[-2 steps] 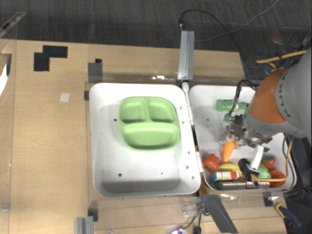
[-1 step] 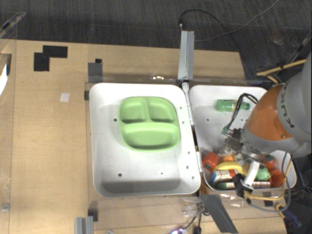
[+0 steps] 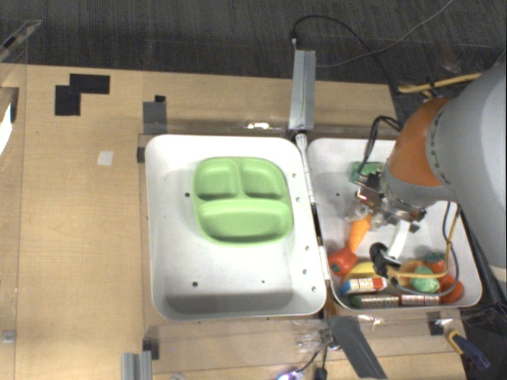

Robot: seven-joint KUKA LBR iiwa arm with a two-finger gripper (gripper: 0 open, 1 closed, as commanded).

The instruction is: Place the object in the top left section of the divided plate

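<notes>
Well to the left of the gripper [image 3: 379, 226], in the left bin [image 3: 162, 212], lies the green plate [image 3: 241, 197], with two small sections at its far side and one wide one nearer the camera; all three look bare. The target is the far-left section, so the goal is a long way across from where the gripper works now.

Just to the gripper's left, over the right bin [image 3: 333, 161], is a small orange carrot [image 3: 359, 231]. It sits right against the gripper, but whether it is pinched or merely beside it I cannot tell, nor how wide the gripper is set. Below the gripper the toys [image 3: 396, 279] are heaped in the bin's near corner.

To do this well, I judge the grasp should be confirmed with a straight lift clear of the heap before any sideways travel, then carried over the bin walls and lowered squarely into the small section.

The arm [image 3: 467, 149] comes in from the right, wrist bent steeply down into the bin.
</notes>
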